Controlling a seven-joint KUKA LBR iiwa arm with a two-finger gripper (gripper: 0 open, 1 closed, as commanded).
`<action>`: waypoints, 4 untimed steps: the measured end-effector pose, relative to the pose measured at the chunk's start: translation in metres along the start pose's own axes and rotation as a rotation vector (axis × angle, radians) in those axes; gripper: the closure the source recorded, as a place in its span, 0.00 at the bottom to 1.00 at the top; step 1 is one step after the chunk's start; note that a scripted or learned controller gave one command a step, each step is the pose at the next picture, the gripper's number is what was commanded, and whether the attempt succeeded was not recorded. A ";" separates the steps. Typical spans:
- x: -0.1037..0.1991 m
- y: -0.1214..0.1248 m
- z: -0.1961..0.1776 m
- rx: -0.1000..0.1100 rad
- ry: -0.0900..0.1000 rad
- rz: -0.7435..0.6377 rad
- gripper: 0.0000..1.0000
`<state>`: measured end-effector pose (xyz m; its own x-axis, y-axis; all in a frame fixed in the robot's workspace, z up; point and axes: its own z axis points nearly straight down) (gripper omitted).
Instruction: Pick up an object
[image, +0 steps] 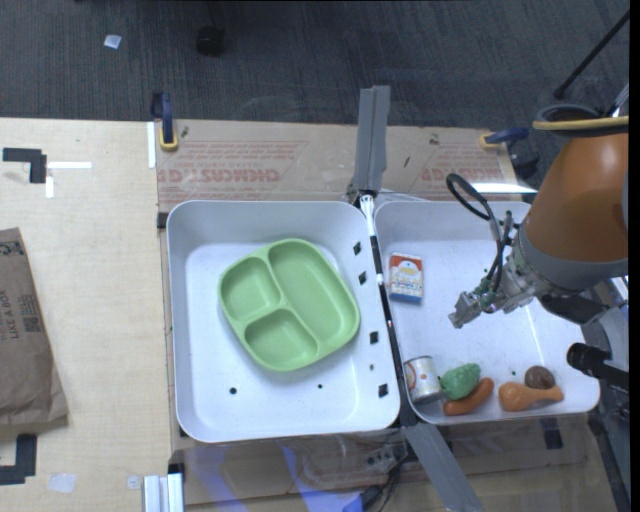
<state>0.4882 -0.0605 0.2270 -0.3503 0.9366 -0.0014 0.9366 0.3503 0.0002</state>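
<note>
- Gripper (466, 311) hangs over bare floor of right bin (455, 225); finger state unclear.
- Small box (405, 277) left of gripper.
- Can (421, 379), green toy (461, 380), carrot (468, 397) below gripper, apart.
- Green divided plate (288, 303) in left bin (200, 400).

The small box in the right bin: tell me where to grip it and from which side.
Come straight down on the small box and close the jaws across its two long edges. It lies flat, apart from the other items, though its left edge sits near the bin wall, so clearance there looks tight.
</note>
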 end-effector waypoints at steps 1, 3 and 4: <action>-0.063 0.086 -0.082 0.000 -0.001 -0.048 1.00; -0.095 0.148 -0.156 0.001 -0.002 0.053 1.00; -0.005 0.156 -0.214 0.002 -0.001 0.251 1.00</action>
<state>0.6364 -0.0099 0.4408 -0.1066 0.9943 -0.0022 0.9943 0.1066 -0.0012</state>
